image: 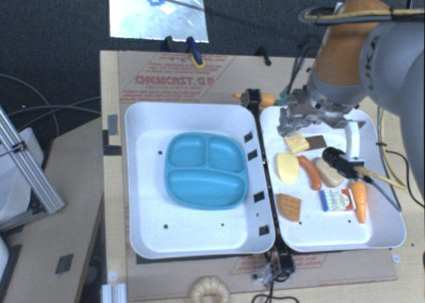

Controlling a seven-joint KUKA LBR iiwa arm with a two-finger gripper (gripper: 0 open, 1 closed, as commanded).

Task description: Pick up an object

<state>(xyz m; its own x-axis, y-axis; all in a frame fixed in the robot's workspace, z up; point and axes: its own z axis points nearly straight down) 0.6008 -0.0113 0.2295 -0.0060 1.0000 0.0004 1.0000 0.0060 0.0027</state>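
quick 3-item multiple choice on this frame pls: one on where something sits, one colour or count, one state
1. Where does the blue plastic divided plate lie?
A. In the left white bin
B. In the right white bin
C. On the bare bench

2. How many compartments does that plate have?
A. Two
B. Three
C. Five

3. What is the state of the plate?
A. Upside down
B. Stacked with toy food
C. Right way up, nothing in it

Key: 1 A, the plate sits mid-floor of the left bin. 2 B, two small wells at the top and one long well below. 3 C, its wells face up and show plain blue, while the small orange toy carrot and the brown waffle-patterned toy cracker lie in the right bin, where the gripper hovers at the far end.
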